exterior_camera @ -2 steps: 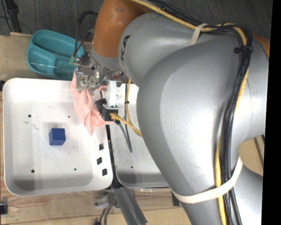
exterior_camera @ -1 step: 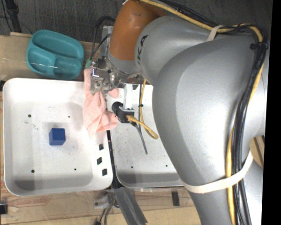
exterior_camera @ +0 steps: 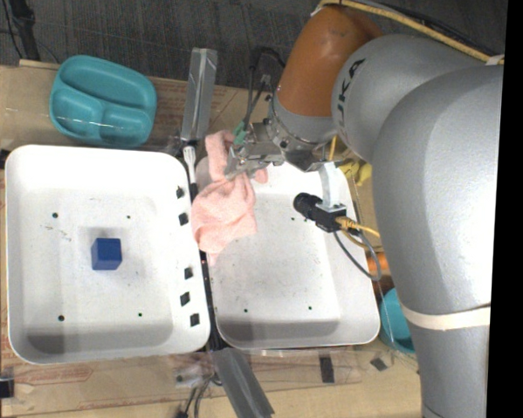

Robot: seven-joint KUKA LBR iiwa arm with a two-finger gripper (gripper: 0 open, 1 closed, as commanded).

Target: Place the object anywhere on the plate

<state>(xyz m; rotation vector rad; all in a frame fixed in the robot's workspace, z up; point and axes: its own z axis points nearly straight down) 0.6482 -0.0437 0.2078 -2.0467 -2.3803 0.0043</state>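
- Nearest the camera, two white bins are seen side by side: the left bin (exterior_camera: 31, 262) and the right bin (exterior_camera: 284, 288).
- In the left bin, a small blue block (exterior_camera: 107, 253) is spotted, sitting alone towards 9 o'clock of that bin's floor.
- Further back, a pink cloth (exterior_camera: 225, 212) is found in the right bin's 11 o'clock corner. It is draped down across the rim where the two bins meet.
- The cloth's top is bunched right up against the gripper (exterior_camera: 249, 158), at 12 o'clock from the hanging folds.
- Whether the gripper is open, closed or clamped on the fabric cannot be told, because the cloth hides the contact.
- The grey arm (exterior_camera: 421, 168) is seen reaching in from 3 o'clock.
- Farthest back, outside the bins, a teal plate (exterior_camera: 103, 99) with moulded sections is waiting at 10 o'clock from the cloth, well apart from it.
- The cloth is judged to be the task's thing: light, soft and limp, not fragile, and not expected to slip from a firm pinch.
- It is likely to sag and trail, so snagging on the bin rim should be watched for.
- A hold is best taken on the thick bunched fold at the top, not on a loose edge.
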